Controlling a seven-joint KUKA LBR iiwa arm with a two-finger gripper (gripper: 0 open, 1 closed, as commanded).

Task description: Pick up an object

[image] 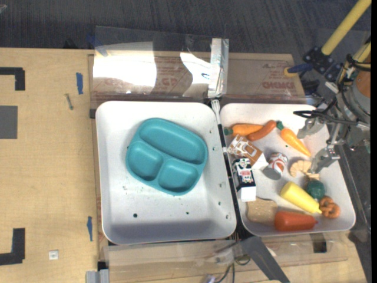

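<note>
The jaws (321,163) hang over the right bin (347,217), near its right wall, and I cannot tell from this slanted view whether they stand apart or together; nothing visible sits between them, so I count no object as held. The arm (347,125) reaches in from the right edge, and its tip is just above a small pale item (300,167) that lies beside a dark green piece (316,188).

Progress, as I judge it: the pick is not yet made. The approach over the cluttered bin looks done or nearly so; the descent, the closing on one item and the lift are all left.

Candidate objects lie in the right bin. An orange carrot (294,141) lies just left of the jaws, its long axis running diagonally from upper left to lower right, green end up-left. A yellow cone-like piece (299,197) lies below, long axis also diagonal, pointed end towards lower right. A red pepper-like piece (294,220) lies along the front wall, long axis roughly left to right. A second orange vegetable (254,130) lies near the back wall, roughly horizontal.

The left bin (118,122) holds a teal divided tray (166,154), well apart from the jaws. Both bins rest on the tabletop (41,158).
</note>
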